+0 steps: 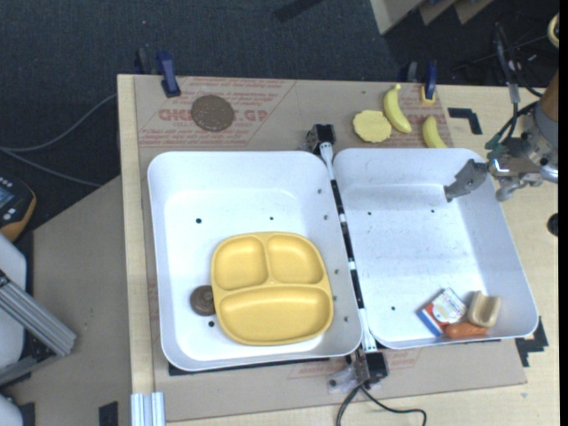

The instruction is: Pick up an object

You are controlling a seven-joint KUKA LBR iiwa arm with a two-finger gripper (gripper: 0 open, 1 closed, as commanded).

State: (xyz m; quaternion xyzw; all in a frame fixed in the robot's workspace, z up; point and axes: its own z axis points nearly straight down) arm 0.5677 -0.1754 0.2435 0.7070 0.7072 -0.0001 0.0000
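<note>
Nothing picked yet: your gripper (468, 180) hangs at the right bin's (399, 238) one o'clock rim, grip state unreadable, with the small objects (457, 313) untouched at five o'clock.

The two white bins (417, 229) are looking like smooth, shiny plastic. The yellow plate (269, 287) is looking like smooth plastic, not very shiny. The table (133, 238) is looking like pale, dull wood. The bananas (397, 110) are looking like smooth toy plastic. The hand (484, 177) is looking like grey metal.
</note>
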